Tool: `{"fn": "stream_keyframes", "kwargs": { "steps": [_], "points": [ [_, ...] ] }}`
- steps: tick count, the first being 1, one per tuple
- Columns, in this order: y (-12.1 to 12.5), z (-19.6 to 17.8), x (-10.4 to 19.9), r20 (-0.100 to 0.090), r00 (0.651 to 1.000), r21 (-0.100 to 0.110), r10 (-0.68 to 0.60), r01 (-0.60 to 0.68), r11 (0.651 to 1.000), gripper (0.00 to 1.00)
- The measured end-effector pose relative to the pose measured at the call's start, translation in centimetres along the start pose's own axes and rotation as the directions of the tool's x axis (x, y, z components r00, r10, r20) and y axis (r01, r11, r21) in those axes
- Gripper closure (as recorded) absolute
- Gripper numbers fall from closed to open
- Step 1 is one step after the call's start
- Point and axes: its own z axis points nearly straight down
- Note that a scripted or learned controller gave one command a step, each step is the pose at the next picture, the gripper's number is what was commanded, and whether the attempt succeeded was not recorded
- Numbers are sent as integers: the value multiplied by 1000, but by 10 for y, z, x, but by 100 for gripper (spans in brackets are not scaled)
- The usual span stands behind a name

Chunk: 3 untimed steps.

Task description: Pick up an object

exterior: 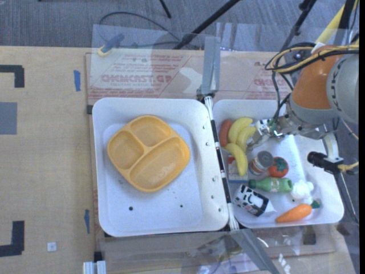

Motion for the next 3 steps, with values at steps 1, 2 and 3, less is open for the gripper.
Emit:
{"fn": "stream_keyframes", "kwargs": {
  "steps": [1, 2, 3],
  "points": [
    [16, 1, -18, -35, 995, 44, -97, 99, 994, 0],
    [25, 2, -22, -47, 989, 74, -140, 143, 987, 0],
    [24, -6, -30, -22, 990, 68, -139, 141, 988, 100]
  ]
}}
